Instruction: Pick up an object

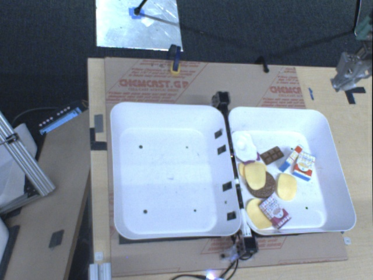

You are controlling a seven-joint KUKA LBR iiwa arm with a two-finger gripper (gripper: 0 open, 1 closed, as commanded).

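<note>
Two shallow white plastic bins sit side by side on the counter (145, 77), which is covered by a brown cardboard sheet with red lettering. The left bin (169, 171) has four small dark holes in its floor. The right bin (326, 156) holds all the objects, clustered toward its left half. There are four flat pale yellow discs: one (254, 171) at the centre, one (286, 186) to its right, one (257, 212) near the front edge, and one barely showing at the cluster's left edge. One round brown disc (263, 185) lies partly under the central yellow one. One white lumpy object (244, 147) sits by the divider, one small dark brown chocolate-like bar (271, 154) beside it, and two red-and-white small cartons (303, 165) (275, 211). The grey gripper (351, 73) hangs at the upper right, above the counter and well apart from the objects; whether its fingers are spread or closed cannot be told.
</note>
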